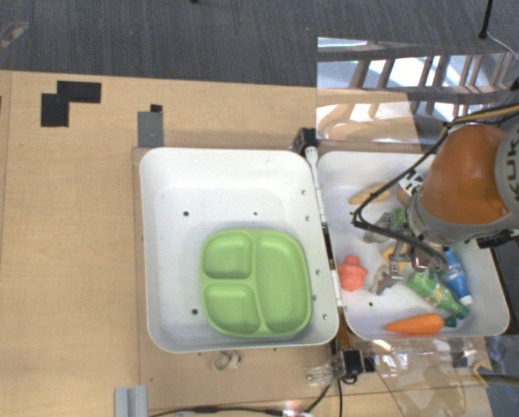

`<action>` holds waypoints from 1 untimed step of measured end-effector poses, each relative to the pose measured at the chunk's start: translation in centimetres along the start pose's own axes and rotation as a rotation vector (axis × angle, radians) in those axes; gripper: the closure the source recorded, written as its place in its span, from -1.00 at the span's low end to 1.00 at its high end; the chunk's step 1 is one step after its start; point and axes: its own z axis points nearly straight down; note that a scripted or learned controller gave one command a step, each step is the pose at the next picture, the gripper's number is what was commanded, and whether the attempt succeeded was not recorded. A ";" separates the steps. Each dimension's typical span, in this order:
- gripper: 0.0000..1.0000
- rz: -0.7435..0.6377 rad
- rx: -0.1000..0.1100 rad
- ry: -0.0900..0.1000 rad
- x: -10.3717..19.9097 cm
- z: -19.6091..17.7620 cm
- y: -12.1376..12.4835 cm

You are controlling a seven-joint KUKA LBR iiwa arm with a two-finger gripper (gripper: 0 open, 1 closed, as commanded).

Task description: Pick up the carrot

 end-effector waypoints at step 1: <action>-1.00 0.000 0.000 0.000 0.0 0.0 0.0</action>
